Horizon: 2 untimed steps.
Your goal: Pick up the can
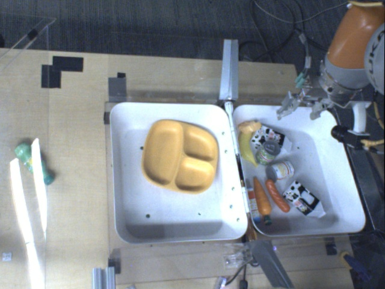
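Observation:
A small silver can (280, 171) lies on its side in the middle of the right bin (337, 179). A second round, greenish tin (266, 156) sits just behind it, next to a yellow banana (246, 140). My gripper (301, 108) hangs over the far rim of the right bin, behind and to the right of both cans. Its fingers are spread open with nothing between them.
The right bin also holds a black-and-white carton (268, 138), a carrot (260, 197), a red sausage (277, 196) and a cow-patterned carton (302, 198). A large yellow bread-shaped object (179, 155) lies in the left bin (129, 179). A metal divider (228, 71) stands between the bins.

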Tool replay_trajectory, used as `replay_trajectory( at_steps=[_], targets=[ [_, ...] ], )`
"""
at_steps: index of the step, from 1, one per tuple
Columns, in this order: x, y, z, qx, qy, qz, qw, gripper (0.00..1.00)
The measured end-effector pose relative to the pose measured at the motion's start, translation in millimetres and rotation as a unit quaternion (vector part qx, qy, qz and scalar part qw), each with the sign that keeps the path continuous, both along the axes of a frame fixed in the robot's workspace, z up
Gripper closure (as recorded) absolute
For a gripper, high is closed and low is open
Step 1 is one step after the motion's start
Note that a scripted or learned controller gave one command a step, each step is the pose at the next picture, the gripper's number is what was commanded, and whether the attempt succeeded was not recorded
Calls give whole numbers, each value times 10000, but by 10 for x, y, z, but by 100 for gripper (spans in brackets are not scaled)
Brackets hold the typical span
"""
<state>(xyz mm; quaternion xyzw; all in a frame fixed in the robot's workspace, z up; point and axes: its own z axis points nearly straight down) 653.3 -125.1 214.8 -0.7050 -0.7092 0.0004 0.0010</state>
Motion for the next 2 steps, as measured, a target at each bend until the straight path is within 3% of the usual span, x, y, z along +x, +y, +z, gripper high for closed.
replay_trajectory(
  at_steps=[1, 2],
  targets=[
    [-531, 179, -1226, 1, -11, 322, 9995, 0],
    [-528, 181, -1144, 5, -5, 319, 9995, 100]
  ],
)
